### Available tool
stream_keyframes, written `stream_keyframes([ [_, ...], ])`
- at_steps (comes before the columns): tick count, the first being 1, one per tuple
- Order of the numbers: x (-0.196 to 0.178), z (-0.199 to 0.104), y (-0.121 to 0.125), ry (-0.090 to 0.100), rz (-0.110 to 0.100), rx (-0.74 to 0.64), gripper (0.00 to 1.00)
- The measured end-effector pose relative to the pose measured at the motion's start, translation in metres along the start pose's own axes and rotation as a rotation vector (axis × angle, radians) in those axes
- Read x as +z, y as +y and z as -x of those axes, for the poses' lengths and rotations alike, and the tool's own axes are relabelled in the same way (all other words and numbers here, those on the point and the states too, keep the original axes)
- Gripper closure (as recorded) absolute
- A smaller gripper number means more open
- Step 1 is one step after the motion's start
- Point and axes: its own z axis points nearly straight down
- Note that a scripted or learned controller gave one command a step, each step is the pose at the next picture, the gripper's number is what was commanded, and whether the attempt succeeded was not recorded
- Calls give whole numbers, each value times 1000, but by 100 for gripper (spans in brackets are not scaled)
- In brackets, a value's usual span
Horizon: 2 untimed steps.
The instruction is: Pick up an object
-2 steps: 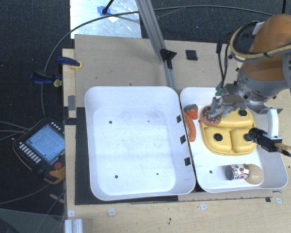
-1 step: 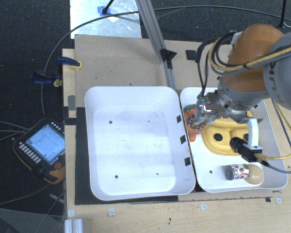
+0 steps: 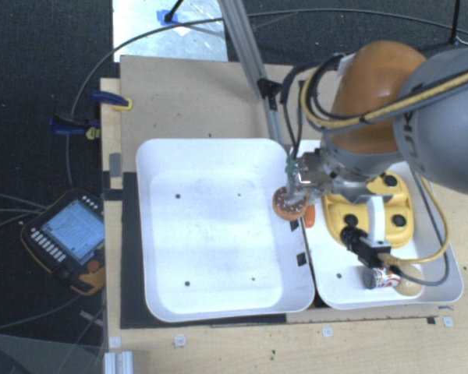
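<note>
A grey robot arm with an orange band reaches in from the right of the frame. Its end effector (image 3: 295, 187) hangs at centre, over the seam between the left bin (image 3: 210, 232) and the right bin (image 3: 335, 280). A small brown round object (image 3: 288, 204) sits right at its tip. Whether this is pinched or only touched cannot be told, nor whether the end effector is spread or closed. A small orange piece (image 3: 309, 217) lies just beside it. The arm hides part of a yellow object with black spots (image 3: 403, 202). At lower right, a small item (image 3: 384, 277) is too blurred to identify.
</note>
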Motion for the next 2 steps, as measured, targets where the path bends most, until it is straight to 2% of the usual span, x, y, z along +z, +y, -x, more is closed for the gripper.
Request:
stream_keyframes([
  [1,-1,-56,-13,0,-1,-1,100],
  [2,-1,-52,-12,-2,0,6,0],
])
